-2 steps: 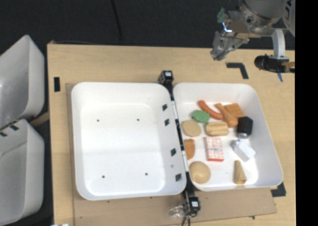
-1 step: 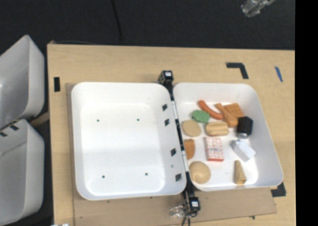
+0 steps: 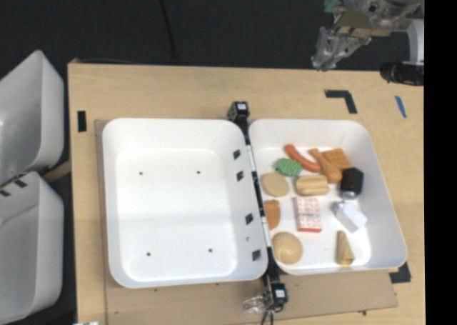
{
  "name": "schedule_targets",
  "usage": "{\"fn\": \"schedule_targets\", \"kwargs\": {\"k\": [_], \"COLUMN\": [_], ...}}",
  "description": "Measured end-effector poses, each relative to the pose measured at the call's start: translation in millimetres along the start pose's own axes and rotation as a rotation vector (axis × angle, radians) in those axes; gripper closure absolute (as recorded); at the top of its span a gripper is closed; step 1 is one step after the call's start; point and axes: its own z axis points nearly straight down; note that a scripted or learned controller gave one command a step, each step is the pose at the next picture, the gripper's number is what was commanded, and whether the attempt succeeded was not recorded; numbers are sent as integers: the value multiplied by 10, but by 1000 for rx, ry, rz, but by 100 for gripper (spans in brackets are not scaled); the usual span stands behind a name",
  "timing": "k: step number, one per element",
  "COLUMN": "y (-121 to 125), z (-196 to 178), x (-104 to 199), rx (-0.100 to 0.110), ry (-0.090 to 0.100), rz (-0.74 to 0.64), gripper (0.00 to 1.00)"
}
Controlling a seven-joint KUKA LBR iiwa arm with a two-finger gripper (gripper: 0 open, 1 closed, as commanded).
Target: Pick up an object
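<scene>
At upper right, above the bench's far edge, hangs the gripper [image 3: 330, 56]; whether it is open or closed cannot be told, and nothing is seen in it. Right bin [image 3: 371, 146], white moulded plastic with rounded corners, holds:
- carton [image 3: 308, 214], flat, white with red print, lettering too small to read;
- black block [image 3: 351, 181], matte, near the right wall;
- green piece [image 3: 288, 167], ridged;
- red sausage shape [image 3: 301, 158], smooth, beside an orange carrot shape [image 3: 325, 165];
- tan bread roll [image 3: 311, 186], oblong;
- round beige disc [image 3: 274, 185];
- larger beige round [image 3: 287, 247], near front;
- white crumpled item [image 3: 349, 215];
- tan cone [image 3: 344, 248].

Left bin [image 3: 114, 173], same plastic, touches the right bin along a clipped seam.
</scene>
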Motion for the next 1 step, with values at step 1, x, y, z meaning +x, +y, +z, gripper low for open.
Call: {"fn": "schedule_targets", "kwargs": {"k": [1], "y": [-64], "z": [-1567], "x": [-221], "rx": [-31], "ry": [-5], "rz": [4], "gripper": [100]}}
